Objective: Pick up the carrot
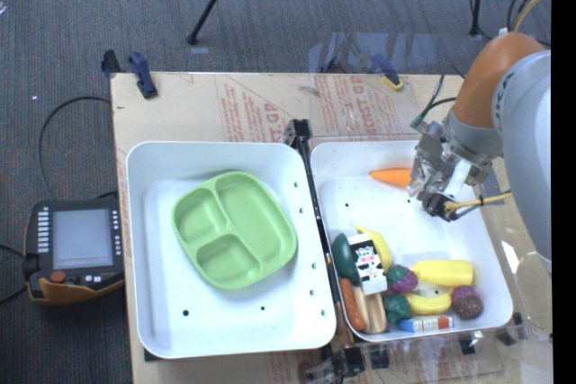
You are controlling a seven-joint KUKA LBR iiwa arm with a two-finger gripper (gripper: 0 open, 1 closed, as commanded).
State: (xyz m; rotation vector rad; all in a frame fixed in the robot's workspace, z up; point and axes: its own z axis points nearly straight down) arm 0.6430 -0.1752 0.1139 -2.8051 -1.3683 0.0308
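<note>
Looking down from above, I see the right bin (378,216) on the worktop (234,103). The carrot (390,177) lies flat on the bin's white floor at its far end, all by itself. Its pointy tip aims at the bin's left wall and its fat end aims at the right wall. My claw (430,186) hangs over the bin's far right part, just beside the fat end. I cannot tell if my claw is released or clenched. At the bin's near end sits a pile of toy food (405,279), well apart from the carrot.

I think I am lining up the grab. To do it well, I should slide toward the bin's left wall until I am over the carrot's middle. Then I should turn to pinch across its thin side, go down low, squeeze, and lift straight up. The carrot is round and may roll, so slow is best.
</note>
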